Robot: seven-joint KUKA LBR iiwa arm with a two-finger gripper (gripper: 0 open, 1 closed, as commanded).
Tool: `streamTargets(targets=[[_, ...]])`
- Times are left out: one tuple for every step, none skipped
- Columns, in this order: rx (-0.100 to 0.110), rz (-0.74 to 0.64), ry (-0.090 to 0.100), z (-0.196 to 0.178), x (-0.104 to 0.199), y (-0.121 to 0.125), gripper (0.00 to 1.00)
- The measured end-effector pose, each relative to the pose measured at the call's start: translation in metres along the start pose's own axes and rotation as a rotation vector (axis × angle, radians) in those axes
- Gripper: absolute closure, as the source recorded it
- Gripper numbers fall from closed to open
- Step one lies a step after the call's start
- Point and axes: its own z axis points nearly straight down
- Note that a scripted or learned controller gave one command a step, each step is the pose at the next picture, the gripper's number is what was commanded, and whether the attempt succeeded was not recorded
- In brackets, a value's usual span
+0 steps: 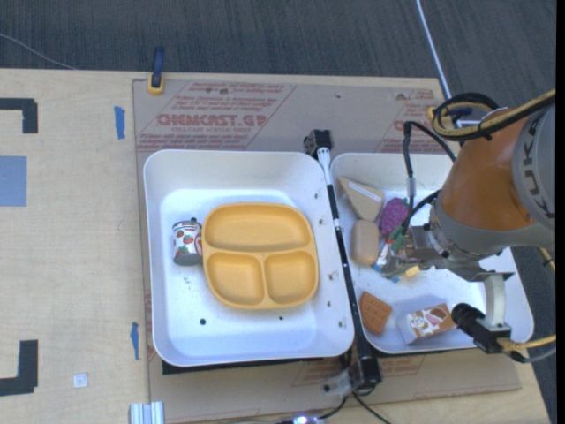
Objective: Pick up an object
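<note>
Pincer (395, 261) hangs low in the right bin (521, 318) over purple grapes (393, 214), grip state impossible to tell.

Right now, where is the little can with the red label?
The little can is in the left white bin, near its left wall, touching the left edge of the yellow divided plate.

A yellow-orange tray (259, 256) lies in the white left bin (168, 325), beside a red-patterned can (186, 239).

Cardboard sheet (212, 117) — red print "CHEMCAST GP"; arm (530, 162) — letters "KU".
</note>
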Motion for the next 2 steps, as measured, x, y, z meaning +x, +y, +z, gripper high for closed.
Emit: streamTargets(targets=[[-0.004, -0.002, -0.001, -0.0102, 0.0000, 0.0016, 1.00], [-0.004, -0.002, -0.001, -0.0101, 0.0000, 0.0015, 0.00]])
